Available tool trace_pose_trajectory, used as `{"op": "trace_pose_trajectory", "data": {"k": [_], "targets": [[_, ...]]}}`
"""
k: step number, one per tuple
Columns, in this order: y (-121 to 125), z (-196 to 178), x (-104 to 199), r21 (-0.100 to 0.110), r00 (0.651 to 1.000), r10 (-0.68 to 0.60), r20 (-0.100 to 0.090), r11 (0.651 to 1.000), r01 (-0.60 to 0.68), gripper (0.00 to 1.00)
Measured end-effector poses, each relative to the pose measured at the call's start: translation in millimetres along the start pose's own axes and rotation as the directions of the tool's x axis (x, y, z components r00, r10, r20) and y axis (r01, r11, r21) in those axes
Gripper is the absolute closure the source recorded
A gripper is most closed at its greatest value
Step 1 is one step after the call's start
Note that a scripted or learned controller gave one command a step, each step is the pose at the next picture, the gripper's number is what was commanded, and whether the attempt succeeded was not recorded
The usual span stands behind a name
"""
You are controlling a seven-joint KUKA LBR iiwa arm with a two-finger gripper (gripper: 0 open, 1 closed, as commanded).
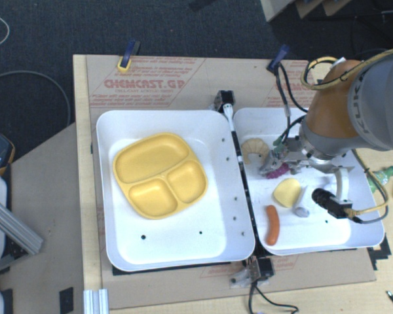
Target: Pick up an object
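Two white bins are seen: the left bin [118,241] and the right bin [314,237], each dotted with small dark marks. A yellow divided tray [158,174] is held in the left bin. In the right bin, a pale yellow piece [287,192], an orange-red sausage shape [272,224], a tan round item [254,149] and a magenta-purple item [276,170] are shown. The arm [354,106] at the right of the frame is coloured grey with an orange band. The bench board [150,80] is light brown, printed with red lettering. A dark grey carpet [85,18] is seen in the upper left.
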State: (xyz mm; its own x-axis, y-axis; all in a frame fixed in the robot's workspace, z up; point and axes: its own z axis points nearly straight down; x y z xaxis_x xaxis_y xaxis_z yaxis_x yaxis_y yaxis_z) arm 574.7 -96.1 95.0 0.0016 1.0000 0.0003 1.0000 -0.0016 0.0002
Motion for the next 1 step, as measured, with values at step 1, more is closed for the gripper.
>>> {"op": "trace_pose_trajectory", "data": {"k": [1], "targets": [[37.7, -96.4, 60.2, -0.014, 1.0, -0.01, -0.001, 1.0, 0.01, 1.0]]}}
